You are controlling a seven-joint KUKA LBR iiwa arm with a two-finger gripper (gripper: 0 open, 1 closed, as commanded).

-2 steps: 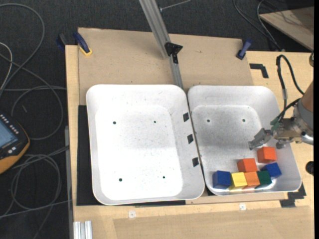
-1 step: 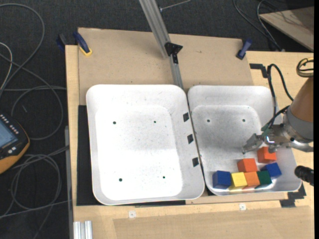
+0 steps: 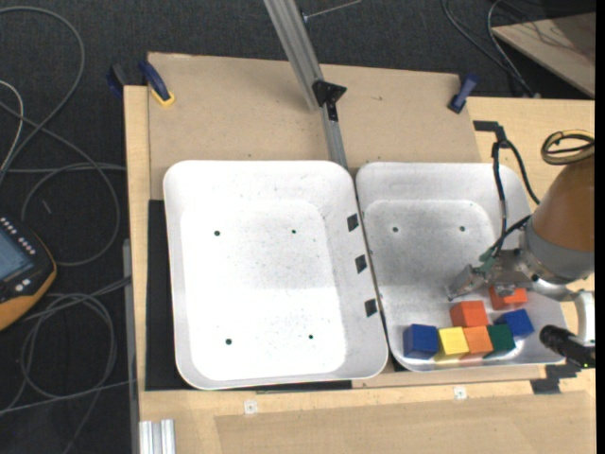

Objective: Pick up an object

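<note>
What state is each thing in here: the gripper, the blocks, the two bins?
gripper: low in the right bin, just above the blocks; no block seen held.
orange block: lying in the bin, under the gripper.
blocks: clustered at the right bin's near corner.
right bin: holds the blocks.
left bin: bare white floor showing.

A pale wooden bench [image 3: 246,102] is seen, on which two white bins are set side by side, touching. The right bin [image 3: 425,192] lies under the gripper [image 3: 480,277]; the left bin [image 3: 255,272] lies well to the gripper's left. Blue clamps [image 3: 157,81] are fixed at the bench's far corners, beyond the gripper. A metal rail [image 3: 302,60] crosses the far edge.
</note>
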